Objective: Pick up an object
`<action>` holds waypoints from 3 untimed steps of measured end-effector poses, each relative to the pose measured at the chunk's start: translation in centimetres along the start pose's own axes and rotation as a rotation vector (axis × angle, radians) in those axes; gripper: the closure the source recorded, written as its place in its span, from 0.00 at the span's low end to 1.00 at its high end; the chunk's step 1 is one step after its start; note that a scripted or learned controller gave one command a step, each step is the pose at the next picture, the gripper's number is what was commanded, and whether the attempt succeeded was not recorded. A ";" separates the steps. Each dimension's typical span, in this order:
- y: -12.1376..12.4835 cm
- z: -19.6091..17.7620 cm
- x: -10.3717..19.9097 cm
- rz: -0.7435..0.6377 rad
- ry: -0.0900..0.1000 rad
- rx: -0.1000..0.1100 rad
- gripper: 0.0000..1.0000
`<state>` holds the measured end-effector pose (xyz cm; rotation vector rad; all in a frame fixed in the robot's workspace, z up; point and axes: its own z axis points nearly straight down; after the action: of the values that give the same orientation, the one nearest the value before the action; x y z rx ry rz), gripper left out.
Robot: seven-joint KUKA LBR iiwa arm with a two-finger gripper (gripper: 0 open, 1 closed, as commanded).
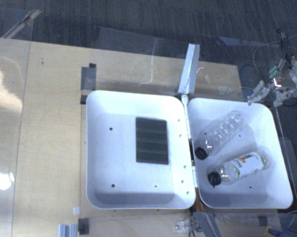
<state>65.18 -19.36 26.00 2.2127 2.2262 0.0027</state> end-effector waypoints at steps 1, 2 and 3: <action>-6.5 7.7 -1.1 -0.089 0.000 0.000 0.00; -11.8 16.7 -1.1 -0.059 0.000 -0.001 0.00; -11.3 15.7 -1.1 0.182 0.000 -0.001 0.00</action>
<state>53.98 -20.50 10.25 2.4060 2.0152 0.0043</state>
